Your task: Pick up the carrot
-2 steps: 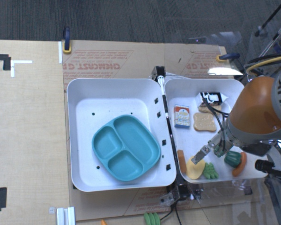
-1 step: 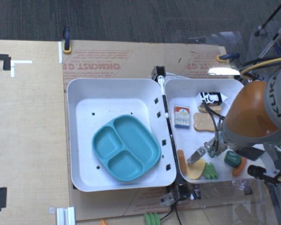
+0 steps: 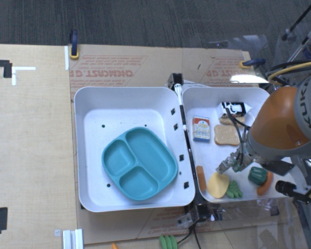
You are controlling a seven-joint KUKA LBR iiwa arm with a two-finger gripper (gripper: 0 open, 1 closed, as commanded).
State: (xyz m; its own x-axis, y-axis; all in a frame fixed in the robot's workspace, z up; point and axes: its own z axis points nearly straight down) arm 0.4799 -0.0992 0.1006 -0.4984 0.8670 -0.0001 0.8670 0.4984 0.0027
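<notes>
Orange-banded arm (image 3: 280, 121) hung over right bin (image 3: 210, 95); gripper (image 3: 231, 164) state unclear. Carrot (image 3: 201, 177) lay by left wall; best approached along its length.

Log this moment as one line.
task: pick up carrot | carrot: lying at left edge of right bin, untouched | end effector: above yellow piece, right of carrot | left bin: teal tray

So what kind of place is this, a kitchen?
More likely a robotics lab: a robot arm reaches over two white bins, one holding toy food, on a cardboard-covered bench.
</notes>
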